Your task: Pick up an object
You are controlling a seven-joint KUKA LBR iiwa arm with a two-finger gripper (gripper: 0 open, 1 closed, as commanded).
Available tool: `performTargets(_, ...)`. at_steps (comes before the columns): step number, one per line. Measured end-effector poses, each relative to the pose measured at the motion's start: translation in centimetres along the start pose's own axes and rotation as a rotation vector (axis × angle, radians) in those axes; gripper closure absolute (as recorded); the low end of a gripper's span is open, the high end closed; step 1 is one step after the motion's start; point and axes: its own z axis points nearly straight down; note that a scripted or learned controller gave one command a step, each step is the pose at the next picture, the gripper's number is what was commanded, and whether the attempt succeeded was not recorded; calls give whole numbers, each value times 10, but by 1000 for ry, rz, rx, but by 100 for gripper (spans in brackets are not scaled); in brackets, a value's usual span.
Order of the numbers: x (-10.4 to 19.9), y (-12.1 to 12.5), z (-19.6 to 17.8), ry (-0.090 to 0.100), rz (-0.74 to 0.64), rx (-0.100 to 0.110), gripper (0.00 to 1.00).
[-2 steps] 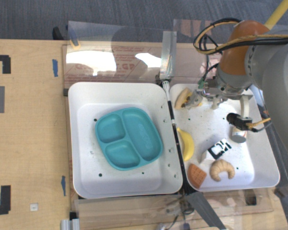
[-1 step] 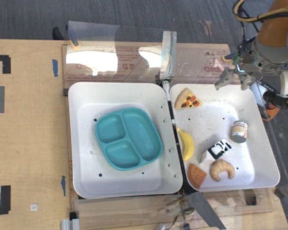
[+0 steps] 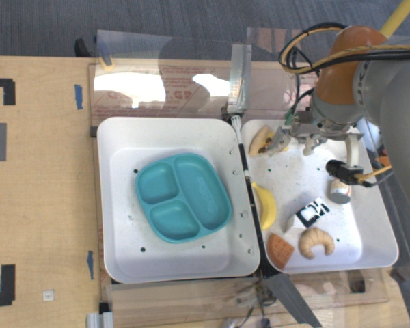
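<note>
The banana slice (image 3: pixel 260 141), lying in the right bin's (image 3: pixel 376 241) far left corner just beside the gripper (image 3: pixel 295 141), is judged light, stiff and slippery, best pinched across its narrow middle; jaw state cannot be told.

Setting: robotics lab, test cell. Evidence: bare light-brown plywood counter (image 3: pixel 34 203) marked with black tape corner brackets (image 3: pixel 3 91) and short blue tape strips (image 3: pixel 78 96). Two shallow white plastic bins (image 3: pixel 116 251) sit side by side, fenced at the far side by clear acrylic panels (image 3: pixel 164 67) on a metal bracket (image 3: pixel 238 80). Grey industrial arm with orange band (image 3: pixel 352 60), loose black and yellow cables (image 3: pixel 304 43) looped above it. Grey office carpet floor (image 3: pixel 191 2) beyond. Bin contents are toy-like props: teal divided plastic plate (image 3: pixel 184 197), fake croissant (image 3: pixel 316 241).
</note>
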Motion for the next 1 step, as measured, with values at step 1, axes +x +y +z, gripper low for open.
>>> performTargets(1, 3, 5, 10, -8, 7, -14, 0)
